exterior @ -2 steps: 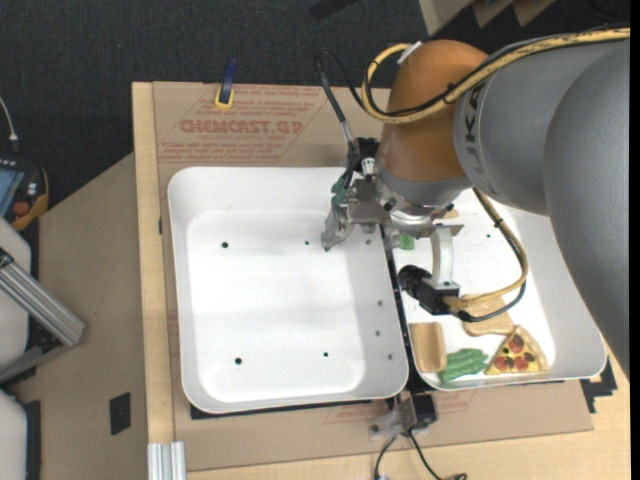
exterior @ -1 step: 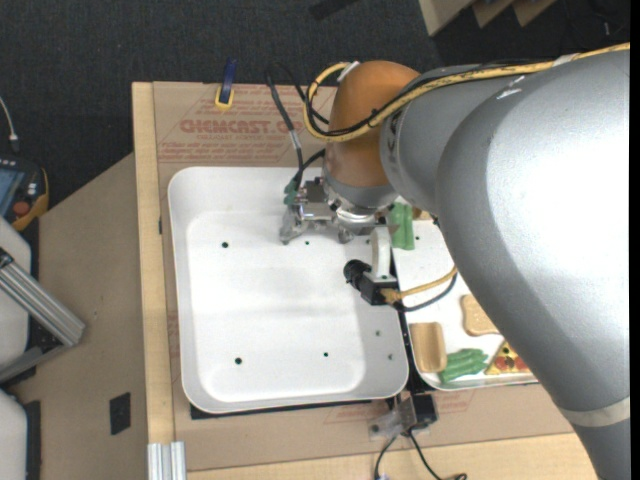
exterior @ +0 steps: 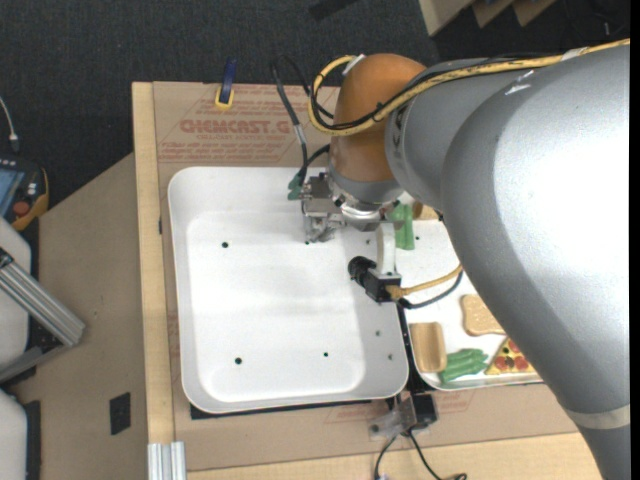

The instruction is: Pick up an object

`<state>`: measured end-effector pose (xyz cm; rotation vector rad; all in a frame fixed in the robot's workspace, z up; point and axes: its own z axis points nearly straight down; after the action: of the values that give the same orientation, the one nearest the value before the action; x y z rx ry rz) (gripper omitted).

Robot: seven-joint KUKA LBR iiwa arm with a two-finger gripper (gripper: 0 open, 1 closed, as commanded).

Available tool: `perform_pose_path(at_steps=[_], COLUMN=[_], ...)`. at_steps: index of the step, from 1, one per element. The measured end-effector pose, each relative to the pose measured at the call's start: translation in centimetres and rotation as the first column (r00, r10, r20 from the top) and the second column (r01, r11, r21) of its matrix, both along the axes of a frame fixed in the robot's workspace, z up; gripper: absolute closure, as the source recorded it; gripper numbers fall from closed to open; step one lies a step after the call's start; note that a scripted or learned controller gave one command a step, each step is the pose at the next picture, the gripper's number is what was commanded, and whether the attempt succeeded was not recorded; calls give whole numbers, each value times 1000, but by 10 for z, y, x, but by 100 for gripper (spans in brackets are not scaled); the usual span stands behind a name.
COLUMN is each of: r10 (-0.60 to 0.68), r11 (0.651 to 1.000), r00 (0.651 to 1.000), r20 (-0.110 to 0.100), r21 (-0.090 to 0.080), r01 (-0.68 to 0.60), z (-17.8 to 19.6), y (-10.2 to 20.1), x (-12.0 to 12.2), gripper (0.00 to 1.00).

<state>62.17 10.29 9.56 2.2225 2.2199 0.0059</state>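
Claw [exterior: 318, 230] over left bin [exterior: 200, 268] at 12 o'clock, grip unclear; toys [exterior: 462, 364] sit at 4 o'clock, so closing here likely catches nothing.

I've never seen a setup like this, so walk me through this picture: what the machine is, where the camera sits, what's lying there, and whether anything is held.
One camera looks down at a slant on a bench. The big grey shape with the orange band is a robot arm reaching in from the right. Its gripper hangs over the upper edge of the left bin. I can't tell how its fingers stand, and nothing is visibly held. The right bin, mostly hidden by the arm, holds small things: green pieces and tan pieces.
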Motion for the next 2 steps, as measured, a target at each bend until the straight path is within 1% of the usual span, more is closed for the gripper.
perform_pose_path(at_steps=[1,2], r10=[6,9], r11=[1000,1000], r00=[1000,1000], r20=[9,3], r21=[1,1], r01=[-6,-9], z=[80,146], y=[48,118], x=[34,-15], gripper=[100,100])
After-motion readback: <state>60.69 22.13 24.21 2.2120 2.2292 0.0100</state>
